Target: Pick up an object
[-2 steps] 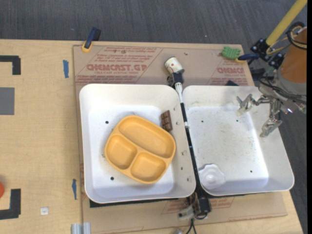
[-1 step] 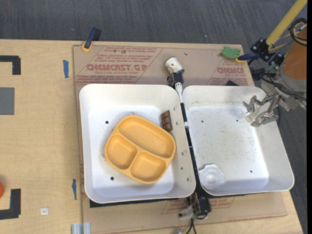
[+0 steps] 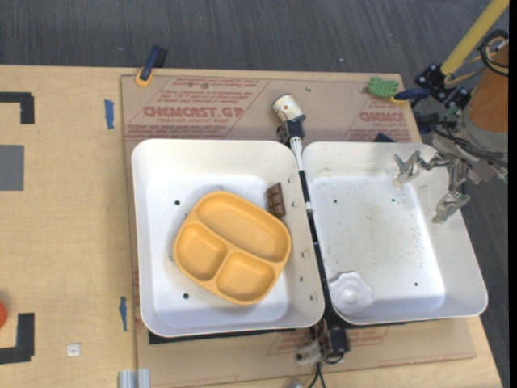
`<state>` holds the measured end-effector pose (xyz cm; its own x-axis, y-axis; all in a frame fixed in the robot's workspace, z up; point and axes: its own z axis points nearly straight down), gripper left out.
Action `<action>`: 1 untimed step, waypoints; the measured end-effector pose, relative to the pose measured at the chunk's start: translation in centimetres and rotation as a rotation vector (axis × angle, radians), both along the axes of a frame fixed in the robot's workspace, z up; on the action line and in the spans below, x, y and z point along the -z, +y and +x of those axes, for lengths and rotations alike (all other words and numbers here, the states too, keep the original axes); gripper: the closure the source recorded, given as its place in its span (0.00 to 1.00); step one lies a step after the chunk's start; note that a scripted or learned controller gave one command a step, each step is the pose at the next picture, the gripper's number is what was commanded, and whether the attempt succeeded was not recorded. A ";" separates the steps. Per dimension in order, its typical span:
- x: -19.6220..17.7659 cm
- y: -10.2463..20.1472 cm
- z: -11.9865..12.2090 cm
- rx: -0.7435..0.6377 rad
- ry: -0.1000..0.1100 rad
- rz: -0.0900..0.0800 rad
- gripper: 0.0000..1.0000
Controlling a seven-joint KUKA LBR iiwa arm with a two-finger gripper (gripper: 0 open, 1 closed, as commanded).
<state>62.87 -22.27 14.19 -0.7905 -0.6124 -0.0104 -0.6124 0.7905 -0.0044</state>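
Nearest you, a clear lid-like piece (image 3: pixel 350 291) sits in the right bin (image 3: pixel 460 293); yellow divided tray (image 3: pixel 233 246) and brown block (image 3: pixel 275 200) fill the left bin (image 3: pixel 153 217), hand (image 3: pixel 432 186) spread, holding nothing, at the right bin's rim to reach in

- A light wooden bench (image 3: pixel 65 241) carries a brown cardboard sheet (image 3: pixel 202 111) printed with red lettering.
- Two white bins lie side by side on the sheet: the left bin (image 3: pixel 153 217) and the right bin (image 3: pixel 452 281).
- Blue tape marks (image 3: pixel 109 113) and black tape marks (image 3: pixel 23 107) sit on the bench's left part.
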 end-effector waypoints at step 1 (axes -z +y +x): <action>3.3 -0.1 -4.1 0.547 0.009 0.001 0.00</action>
<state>58.78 -22.32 10.90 -0.9938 -0.1116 -0.0028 -0.1116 0.9938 0.0002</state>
